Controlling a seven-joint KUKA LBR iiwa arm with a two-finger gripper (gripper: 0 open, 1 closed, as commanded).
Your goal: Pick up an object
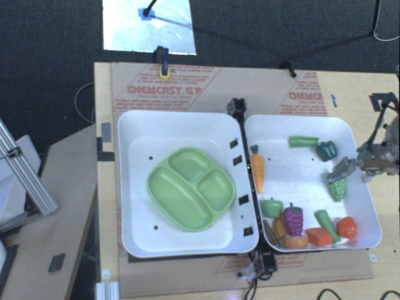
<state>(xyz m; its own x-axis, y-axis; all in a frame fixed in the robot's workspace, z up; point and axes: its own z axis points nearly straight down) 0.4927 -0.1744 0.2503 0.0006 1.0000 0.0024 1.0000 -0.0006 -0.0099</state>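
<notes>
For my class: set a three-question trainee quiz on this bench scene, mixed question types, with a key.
1. True or false: the green divided plate lies in the left bin.
2. Which item lies against the right bin's left wall: A carrot, B purple grapes, C red tomato?
3. Fill in: the gripper is over the ___ bin.

Key: 1 true; 2 A; 3 right.
</notes>
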